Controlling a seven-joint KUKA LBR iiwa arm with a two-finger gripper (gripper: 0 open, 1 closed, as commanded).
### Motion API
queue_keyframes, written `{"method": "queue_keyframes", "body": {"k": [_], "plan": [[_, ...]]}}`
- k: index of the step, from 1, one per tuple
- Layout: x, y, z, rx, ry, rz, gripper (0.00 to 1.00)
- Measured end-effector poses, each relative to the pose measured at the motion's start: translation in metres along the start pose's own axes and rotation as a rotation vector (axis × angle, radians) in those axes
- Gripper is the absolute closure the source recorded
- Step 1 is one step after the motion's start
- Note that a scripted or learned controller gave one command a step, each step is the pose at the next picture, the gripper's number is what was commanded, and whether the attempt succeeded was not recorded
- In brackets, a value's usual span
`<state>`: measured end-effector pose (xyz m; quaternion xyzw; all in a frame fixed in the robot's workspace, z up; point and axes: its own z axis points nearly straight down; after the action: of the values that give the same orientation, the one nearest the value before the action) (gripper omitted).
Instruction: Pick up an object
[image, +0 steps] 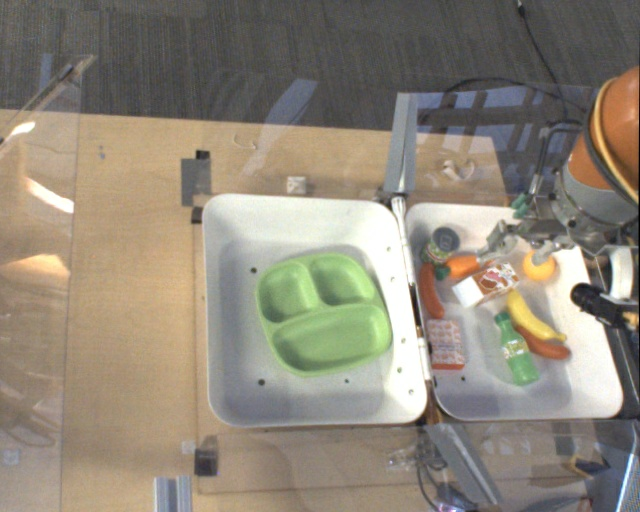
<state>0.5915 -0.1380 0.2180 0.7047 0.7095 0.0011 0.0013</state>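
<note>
The gripper hangs over the far part of the right bin, reaching in from the right under the arm's orange band. Whether its fingers are spread or closed cannot be told from this slant; nothing shows between them. They hover just above the toy carrot and a small carton with red print.

The carrot lies with its long axis across the bin, its orange tip toward the right. Beside it, near the bin's left wall, a red sausage runs lengthwise from far to near, with a red-and-white packet below it. A dark round can sits in the far left corner. A yellow round fruit lies just right of the gripper. A banana slants down to the right, a second sausage touching its lower end, and a green bottle stands beside them.

The left bin holds a green divided plate. Both bins rest on the desk.
</note>
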Motion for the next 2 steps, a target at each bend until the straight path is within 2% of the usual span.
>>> {"method": "queue_keyframes", "body": {"k": [1, 2], "plan": [[-0.029, 0.023, 0.120, 0.000, -0.001, 0.093, 0.00], [0.007, 0.039, 0.124, 0.001, -0.009, 0.084, 0.00]]}}
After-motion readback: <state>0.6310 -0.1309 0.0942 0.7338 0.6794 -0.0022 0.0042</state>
